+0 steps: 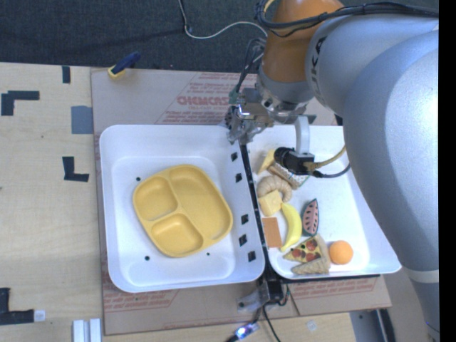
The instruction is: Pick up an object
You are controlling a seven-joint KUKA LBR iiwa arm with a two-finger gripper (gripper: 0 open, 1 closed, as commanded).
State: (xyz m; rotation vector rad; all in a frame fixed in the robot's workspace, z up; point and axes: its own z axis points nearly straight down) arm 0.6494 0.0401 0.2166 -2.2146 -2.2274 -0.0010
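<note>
Plainly, the coming move is decided by one relation: the food toys lie toward 5 o'clock from the gripper (241, 125), and nothing is seen held in it. The gripper is poised over the 12 o'clock end of the ridge where the left bin (214, 266) and the right bin (335, 209) meet. Whether it is set wide or narrow cannot be told from this slanted view.

All the small toys are gathered in the right bin, along its 9 o'clock side. A round bread roll (269, 186) is the nearest, just at 5 o'clock from the gripper. A pale cube (270, 204) touches it at 6 o'clock, with a flat brown cracker (271, 231) further along the same line. A banana (291, 225) is judged the clearest target. Its long axis runs roughly from 12 to 6 o'clock, nearly parallel to the ridge, and its bowed back appears turned toward 3 o'clock. Its upper tip points at about 11 o'clock, back toward the roll.

Just beside the banana at 3 o'clock a watermelon slice (310, 217) is seen, and at its 6 o'clock end a pizza slice (308, 251), with an orange (341, 252) close by at 3 o'clock of that.

A shift toward 5 o'clock and a descent would be called for, with the grip closed across the banana's short axis, from 9 to 3 o'clock. Crowding by the cracker and the watermelon slice is judged the main risk. A yellow plate (182, 209) lies alone in the left bin, well apart from the toys.
</note>
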